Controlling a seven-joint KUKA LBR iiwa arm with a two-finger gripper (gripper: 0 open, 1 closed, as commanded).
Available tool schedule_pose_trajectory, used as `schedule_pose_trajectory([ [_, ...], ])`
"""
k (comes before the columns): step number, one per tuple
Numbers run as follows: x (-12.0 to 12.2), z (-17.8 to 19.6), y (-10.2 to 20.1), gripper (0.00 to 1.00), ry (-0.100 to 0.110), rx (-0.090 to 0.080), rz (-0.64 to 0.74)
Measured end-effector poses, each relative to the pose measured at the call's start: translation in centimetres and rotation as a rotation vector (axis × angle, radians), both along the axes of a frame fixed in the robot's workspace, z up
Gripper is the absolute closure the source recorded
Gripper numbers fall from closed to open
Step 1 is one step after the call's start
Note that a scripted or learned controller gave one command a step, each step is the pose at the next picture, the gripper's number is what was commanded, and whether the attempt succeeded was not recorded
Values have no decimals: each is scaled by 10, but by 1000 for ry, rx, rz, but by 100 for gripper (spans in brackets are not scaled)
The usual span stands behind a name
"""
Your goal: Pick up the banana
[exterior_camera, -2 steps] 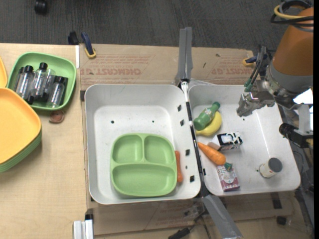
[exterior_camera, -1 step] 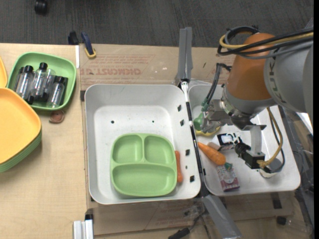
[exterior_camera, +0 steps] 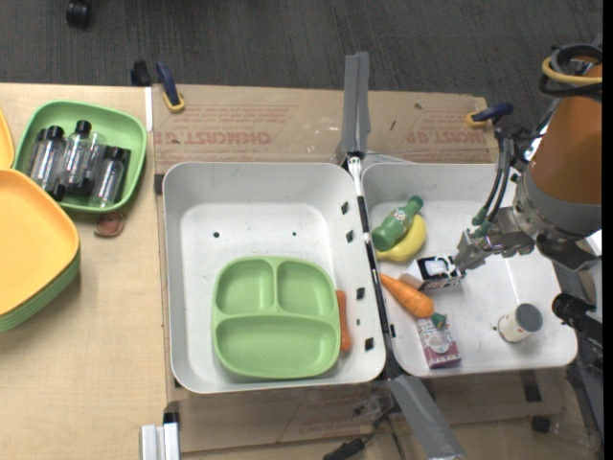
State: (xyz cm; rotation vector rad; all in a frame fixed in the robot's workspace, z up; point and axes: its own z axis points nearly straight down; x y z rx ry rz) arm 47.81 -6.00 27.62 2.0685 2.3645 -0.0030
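Camera view: banana (exterior_camera: 406,243) lies in the right bin (exterior_camera: 546,357), part under a green bottle (exterior_camera: 396,221). Gripper (exterior_camera: 446,274) sits apart to its right; jaw state I cannot tell. Banana is probably light, soft, curved; grip across its exposed lower end

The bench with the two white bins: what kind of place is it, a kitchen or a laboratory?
Most likely a robotics lab, not a kitchen. A robot arm reaches over the bins, clamps pin cardboard to the bench, and a chair caster stands on office carpet. The banana and carrot look like test props.
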Motion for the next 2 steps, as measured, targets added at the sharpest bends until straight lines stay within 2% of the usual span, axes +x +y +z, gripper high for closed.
schedule_pose_trajectory([
  [1,71,44,19,100,1,0,121],
  [2,39,-36,31,100,2,1,110],
])
